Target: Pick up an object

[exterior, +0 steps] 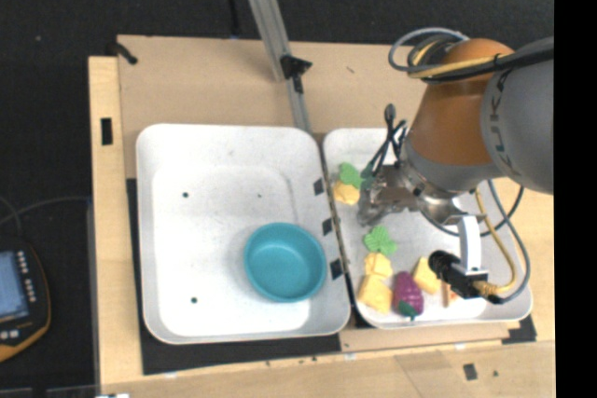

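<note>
We see the claw (375, 208) low in the right bin (347, 144) among small toys (377, 280); its opening we cannot tell, the arm (466, 121) hides much.

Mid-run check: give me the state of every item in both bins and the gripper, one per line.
Blue bowl: upright, left bin.
Green and yellow piece: right bin, at left wall.
Green leaf piece: lying loose.
Yellow blocks: near front wall.
Purple grapes: beside yellow blocks.
Gripper: low over right bin.

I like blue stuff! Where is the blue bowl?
The blue bowl sits in the left bin, near its lower right corner, close to the wall shared with the bin holding the toys.
</note>
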Motion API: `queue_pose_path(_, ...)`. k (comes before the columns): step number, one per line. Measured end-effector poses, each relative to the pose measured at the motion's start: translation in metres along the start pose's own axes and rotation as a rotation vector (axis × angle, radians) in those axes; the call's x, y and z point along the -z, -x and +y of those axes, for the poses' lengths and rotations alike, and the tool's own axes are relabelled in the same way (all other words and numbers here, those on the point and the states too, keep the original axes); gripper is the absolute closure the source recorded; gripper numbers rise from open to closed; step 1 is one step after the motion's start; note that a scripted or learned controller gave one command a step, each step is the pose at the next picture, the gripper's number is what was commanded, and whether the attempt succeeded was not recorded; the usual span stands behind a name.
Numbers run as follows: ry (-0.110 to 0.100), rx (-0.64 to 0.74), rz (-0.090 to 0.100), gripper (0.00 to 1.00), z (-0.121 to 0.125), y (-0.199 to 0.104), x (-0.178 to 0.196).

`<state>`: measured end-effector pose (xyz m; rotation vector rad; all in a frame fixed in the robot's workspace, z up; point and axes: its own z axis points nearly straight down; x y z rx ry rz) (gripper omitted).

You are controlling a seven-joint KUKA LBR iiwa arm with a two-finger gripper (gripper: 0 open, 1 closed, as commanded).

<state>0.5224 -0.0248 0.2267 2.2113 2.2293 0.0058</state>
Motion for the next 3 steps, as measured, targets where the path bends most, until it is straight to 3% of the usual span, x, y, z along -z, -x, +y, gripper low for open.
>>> queue_pose_path(1,-0.003,0.000,0.000,1.00,0.002,-0.050,-0.005)
queue_pose_path(2,-0.001,0.000,0.000,1.00,0.012,-0.099,0.012)
queue_pose_path(3,-0.003,-0.004,-0.002,0.00,0.012,-0.095,0.012)
